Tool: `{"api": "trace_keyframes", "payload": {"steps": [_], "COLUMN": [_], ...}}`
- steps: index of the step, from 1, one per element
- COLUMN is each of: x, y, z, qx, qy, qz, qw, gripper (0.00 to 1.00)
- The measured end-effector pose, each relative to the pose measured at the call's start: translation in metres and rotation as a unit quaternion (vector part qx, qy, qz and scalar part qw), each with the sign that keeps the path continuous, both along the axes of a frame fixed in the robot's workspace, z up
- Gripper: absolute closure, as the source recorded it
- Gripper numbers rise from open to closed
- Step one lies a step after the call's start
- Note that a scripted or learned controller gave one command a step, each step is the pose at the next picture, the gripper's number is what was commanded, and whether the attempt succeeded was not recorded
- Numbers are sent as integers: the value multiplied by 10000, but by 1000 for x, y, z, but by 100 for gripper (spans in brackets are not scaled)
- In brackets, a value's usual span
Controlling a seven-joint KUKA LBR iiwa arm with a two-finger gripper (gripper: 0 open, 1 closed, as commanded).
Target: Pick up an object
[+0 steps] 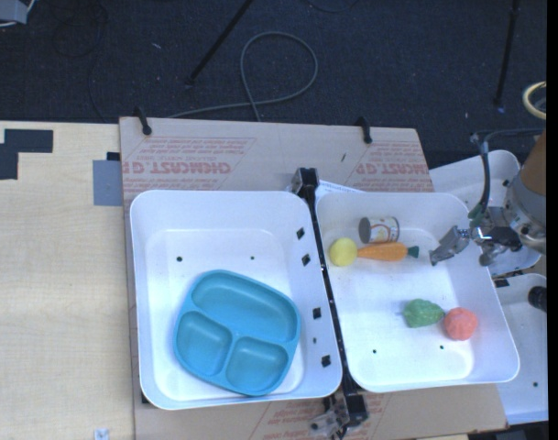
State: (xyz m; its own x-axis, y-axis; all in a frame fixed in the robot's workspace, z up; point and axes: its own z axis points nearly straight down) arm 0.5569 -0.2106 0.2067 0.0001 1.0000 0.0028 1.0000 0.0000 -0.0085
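We see the hand point(457, 243) hanging over the right bin point(498, 360), near its right wall, with the arm point(535, 186) reaching in from the right. Its two dark fingers look slightly apart and nothing sits between them, so we judge it empty and not yet committed to any piece. It sits at the far right of the bin, which puts it just right of the carrot point(385, 252) and leaves the other pieces within reach.

The candidates all lie in that bin. The carrot lies flat, pointing left to right, with a yellow ball point(343, 251) touching its left end and a small grey cylinder point(377, 228) just beyond it on the far side. Nearer to us, a green lump point(423, 313) and a pink ball point(460, 324) lie side by side, well apart from the carrot group.

The crowding around the carrot could hamper a clean grip; the green lump and pink ball also lie close together. The left bin point(150, 246) holds a blue tray point(235, 331), out of the way. Both bins rest on cardboard point(214, 159) on the surface point(49, 273).
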Motion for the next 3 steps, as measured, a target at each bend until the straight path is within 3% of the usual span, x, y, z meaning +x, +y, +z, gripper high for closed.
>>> {"api": "trace_keyframes", "payload": {"steps": [2,3], "x": [6,7], "y": [10,8], "z": [-106,-93], "qx": [2,-7], "qy": [-2,-21], "qz": [-4,-19], "qw": [10000,10000], "gripper": [0,100]}}
